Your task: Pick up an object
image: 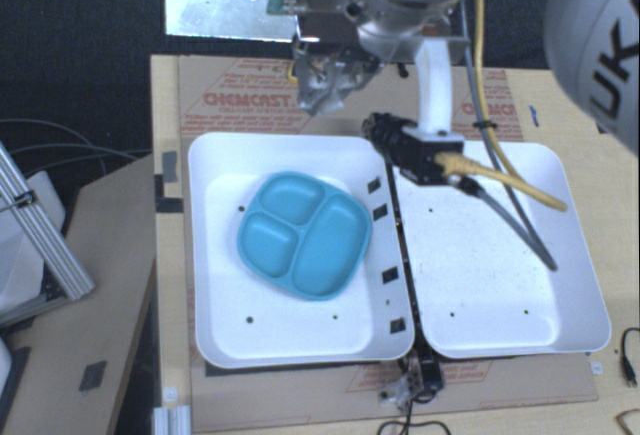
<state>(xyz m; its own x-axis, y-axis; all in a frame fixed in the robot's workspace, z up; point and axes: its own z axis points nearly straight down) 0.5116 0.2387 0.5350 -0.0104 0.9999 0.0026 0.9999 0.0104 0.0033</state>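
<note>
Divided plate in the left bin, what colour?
Light blue plate, plain, no pattern; camera view.

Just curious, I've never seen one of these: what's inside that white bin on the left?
The left bin holds one blue plate with three compartments, lying flat near the middle. Small dark dots mark the bin floor around it. Whatever is under the plate is covered.

Plate (304, 234) in left bin (215, 323)
</note>
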